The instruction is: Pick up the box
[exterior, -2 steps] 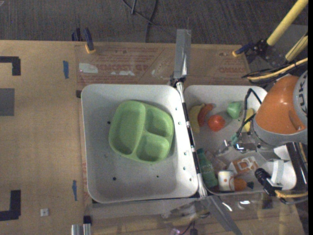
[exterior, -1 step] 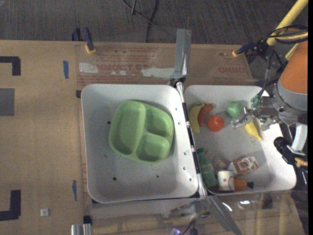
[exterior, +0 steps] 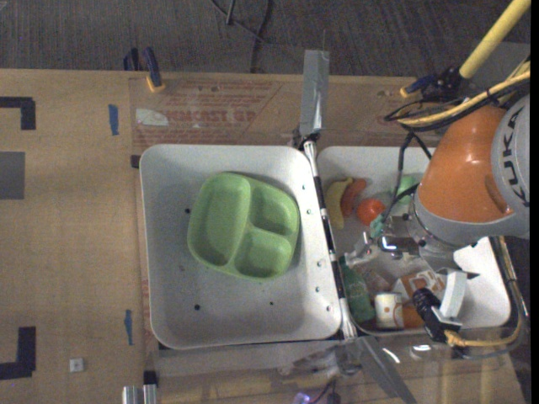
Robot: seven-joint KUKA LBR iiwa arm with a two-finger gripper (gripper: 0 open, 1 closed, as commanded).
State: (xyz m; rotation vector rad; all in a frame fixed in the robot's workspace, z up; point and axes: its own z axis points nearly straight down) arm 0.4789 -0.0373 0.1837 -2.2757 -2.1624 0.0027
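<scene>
A small box (exterior: 418, 283) with brown and white print lies in the right bin (exterior: 497, 310), near its front and partly under the arm. My gripper (exterior: 379, 244) hangs low over the middle of that bin, just left of and behind the box. The orange wrist band hides most of the gripper from above, and nothing can be seen held in it.
Around the gripper in the right bin lie a banana (exterior: 337, 200), a red tomato-like ball (exterior: 369, 210), a green bottle (exterior: 358, 297), a white cup (exterior: 387, 308) and a pale green item (exterior: 408, 183). The left bin (exterior: 168, 251) holds a green divided plate (exterior: 245, 225).
</scene>
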